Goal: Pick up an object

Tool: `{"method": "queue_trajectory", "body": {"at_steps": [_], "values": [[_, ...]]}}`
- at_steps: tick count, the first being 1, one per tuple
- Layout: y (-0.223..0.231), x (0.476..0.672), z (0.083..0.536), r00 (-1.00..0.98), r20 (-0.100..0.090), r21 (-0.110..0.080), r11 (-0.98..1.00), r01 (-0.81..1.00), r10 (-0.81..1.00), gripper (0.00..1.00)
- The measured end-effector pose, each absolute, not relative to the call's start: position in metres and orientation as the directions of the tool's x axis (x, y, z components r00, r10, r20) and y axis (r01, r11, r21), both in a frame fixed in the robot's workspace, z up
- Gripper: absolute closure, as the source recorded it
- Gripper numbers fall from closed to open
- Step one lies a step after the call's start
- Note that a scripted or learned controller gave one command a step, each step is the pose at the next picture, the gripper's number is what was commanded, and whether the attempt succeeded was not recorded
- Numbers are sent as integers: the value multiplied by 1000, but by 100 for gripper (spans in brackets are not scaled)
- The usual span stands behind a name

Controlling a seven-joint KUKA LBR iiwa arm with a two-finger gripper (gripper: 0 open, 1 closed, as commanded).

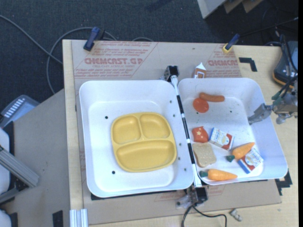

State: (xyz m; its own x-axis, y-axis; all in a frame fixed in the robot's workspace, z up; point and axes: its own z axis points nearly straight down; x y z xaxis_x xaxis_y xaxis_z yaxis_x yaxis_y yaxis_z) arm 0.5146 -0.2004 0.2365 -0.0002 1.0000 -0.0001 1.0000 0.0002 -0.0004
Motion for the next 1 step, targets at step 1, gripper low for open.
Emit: {"method": "queue_trajectory", "body": {"at_steps": [1], "values": [[-133, 560, 174, -2, 3, -4, 2, 1000, 1000, 0]]}}
